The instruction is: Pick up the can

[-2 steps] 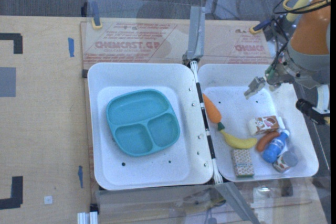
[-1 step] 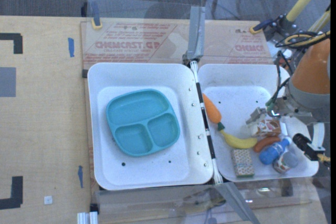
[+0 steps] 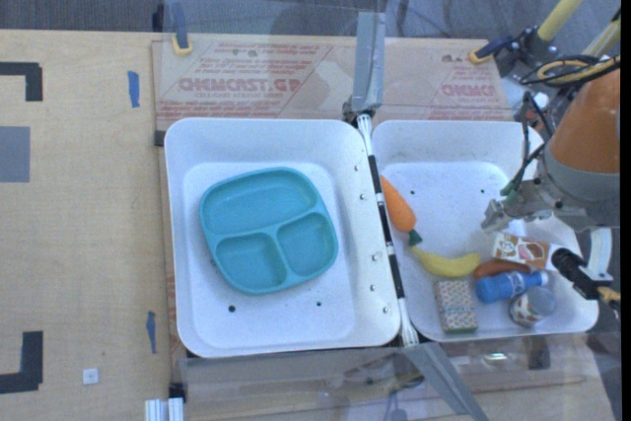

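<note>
the gripper (image 3: 505,210) hangs over the right bin (image 3: 444,148) near its right edge; open or closed, i cannot tell. the can (image 3: 530,309) lies in the bin's front right corner, just beside a blue bottle (image 3: 508,285).

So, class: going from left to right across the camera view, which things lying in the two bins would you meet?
Teal divided plate → carrot → banana → sponge → blue bottle → can.
</note>
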{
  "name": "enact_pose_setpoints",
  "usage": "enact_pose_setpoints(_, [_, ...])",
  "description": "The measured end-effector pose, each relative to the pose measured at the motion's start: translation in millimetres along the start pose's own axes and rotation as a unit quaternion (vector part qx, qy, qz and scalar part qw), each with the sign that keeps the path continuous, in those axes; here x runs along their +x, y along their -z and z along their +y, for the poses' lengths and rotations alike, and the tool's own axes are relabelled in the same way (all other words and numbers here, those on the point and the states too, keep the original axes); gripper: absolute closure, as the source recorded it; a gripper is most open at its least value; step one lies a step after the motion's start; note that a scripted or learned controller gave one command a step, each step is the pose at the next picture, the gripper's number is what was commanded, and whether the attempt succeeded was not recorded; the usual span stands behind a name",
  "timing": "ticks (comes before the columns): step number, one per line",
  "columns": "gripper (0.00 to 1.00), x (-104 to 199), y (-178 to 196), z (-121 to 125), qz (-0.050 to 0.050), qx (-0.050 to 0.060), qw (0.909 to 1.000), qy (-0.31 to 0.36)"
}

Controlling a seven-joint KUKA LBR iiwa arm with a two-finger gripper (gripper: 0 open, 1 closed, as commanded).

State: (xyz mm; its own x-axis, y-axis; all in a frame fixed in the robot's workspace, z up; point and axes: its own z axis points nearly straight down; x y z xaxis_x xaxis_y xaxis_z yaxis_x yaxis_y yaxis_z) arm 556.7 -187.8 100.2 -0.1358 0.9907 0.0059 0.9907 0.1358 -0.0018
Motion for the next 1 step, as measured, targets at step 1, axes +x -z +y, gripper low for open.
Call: enact_pose_setpoints(1, [0.00, -0.3, -0.2, -0.4, 0.000, 0.000, 1.0000, 0.000])
